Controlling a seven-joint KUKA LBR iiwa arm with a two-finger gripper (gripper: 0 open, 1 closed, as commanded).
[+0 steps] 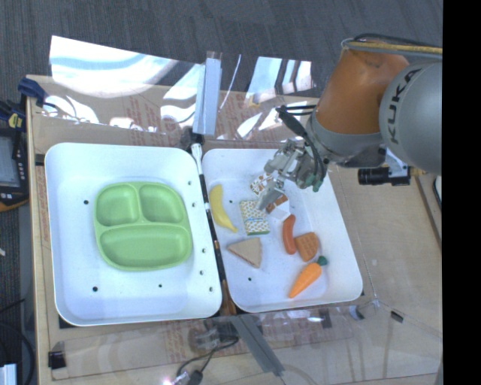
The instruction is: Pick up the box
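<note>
- Bench (406,248) first: pale, worn wood runs under and all round the pincer, with dark carpet (150,22) beyond it at the top, far behind the pincer.
- Clear, shiny panels (113,68) stand along the bench's back edge, up and to the left of the pincer, throwing bright glare.
- Left bin (68,293), well off to the pincer's left, carries a green divided tray (143,225) with three compartments.
- Right bin (342,278) sits directly beneath the pincer; its two neighbours touch along the middle seam.
- The arm (376,98), grey with its orange band, comes in from the right and hangs over the right bin's upper half.
- And there's the pincer (272,197), tipped down and left; whether its tips are spread or closed, I cannot tell, they blur into the items under them.
- The box (255,216), small, green-checked and patterned, lies right at the pincer's tip, just below it, touching or nearly so.
- A banana (220,208) lies left of the pincer, near the seam.
- A wedge of bread (247,251) sits below the box.
- Lower right of the pincer: a sausage (289,234), a waffle-like biscuit (307,245), then a carrot (307,278).
- A small patterned item (260,183) just beside the pincer's upper left is partly hidden; can't make it out.
- Dark gear (11,162) is cut off at the far left edge.
</note>
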